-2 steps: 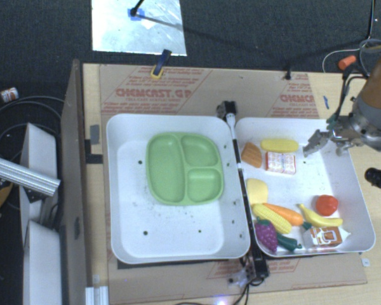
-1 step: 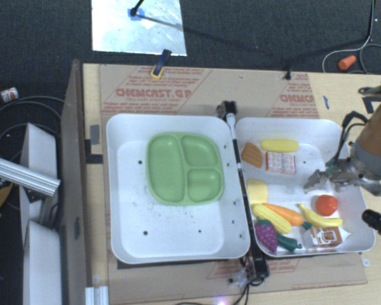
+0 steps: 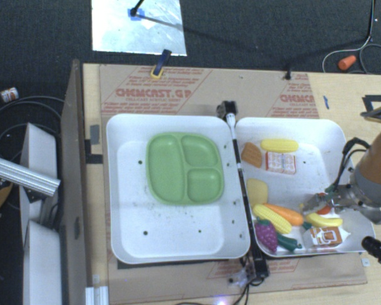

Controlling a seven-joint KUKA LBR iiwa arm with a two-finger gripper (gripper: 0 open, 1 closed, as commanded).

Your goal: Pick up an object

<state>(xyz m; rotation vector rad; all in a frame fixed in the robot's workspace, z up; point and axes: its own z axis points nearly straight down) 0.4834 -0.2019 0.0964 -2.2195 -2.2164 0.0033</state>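
Observation:
The right white bin point(image 3: 330, 129) holds several toy foods. A yellow corn cob point(image 3: 279, 145), an orange toast piece point(image 3: 252, 155) and a white-and-red packet point(image 3: 280, 163) lie at its far side. Near its front lie a yellow slice point(image 3: 257, 190), a carrot point(image 3: 286, 213), a second yellow cob point(image 3: 272, 219), purple grapes point(image 3: 267, 234), a yellow banana point(image 3: 325, 220) and a white-and-orange packet point(image 3: 328, 236). My gripper point(image 3: 321, 203) reaches in from the right, low over the bin's front right part, just above the banana. I see nothing held in it.
The left white bin point(image 3: 130, 234) holds a green compartment plate point(image 3: 184, 168). A black divider clamp point(image 3: 229, 111) sits between the bins. Cardboard lies under both bins. Cables and metal parts lie off the bench to the left.

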